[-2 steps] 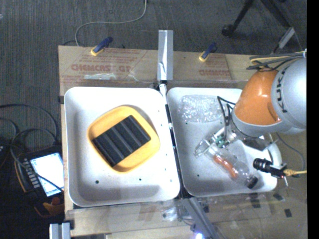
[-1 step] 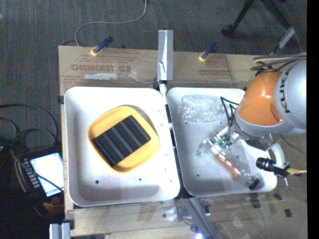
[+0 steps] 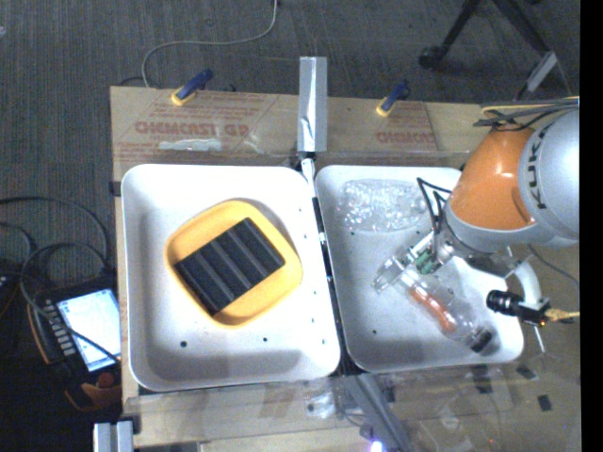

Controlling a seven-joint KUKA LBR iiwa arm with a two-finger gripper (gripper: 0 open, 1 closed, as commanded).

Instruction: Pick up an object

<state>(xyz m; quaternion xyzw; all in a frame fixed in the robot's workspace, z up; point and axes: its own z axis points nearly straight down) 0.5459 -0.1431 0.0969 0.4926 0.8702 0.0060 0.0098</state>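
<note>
Dark carpet and loose cables around a bench [image 3: 132, 121] bearing two white bins. Gripper [image 3: 407, 264] low in the right bin [image 3: 377, 337], its open-or-closed state impossible to tell, near a clear tube-like object [image 3: 443, 311] and crinkled plastic [image 3: 382, 205], probably positioned for a grasp. Well apart in the left bin [image 3: 141, 347]: a yellow, black-ribbed tray [image 3: 234, 262], flat and easy to reach.

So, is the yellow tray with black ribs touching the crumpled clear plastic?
Apart. The camera view shows the yellow tray in the left bin, the crumpled clear plastic in the right bin.
</note>
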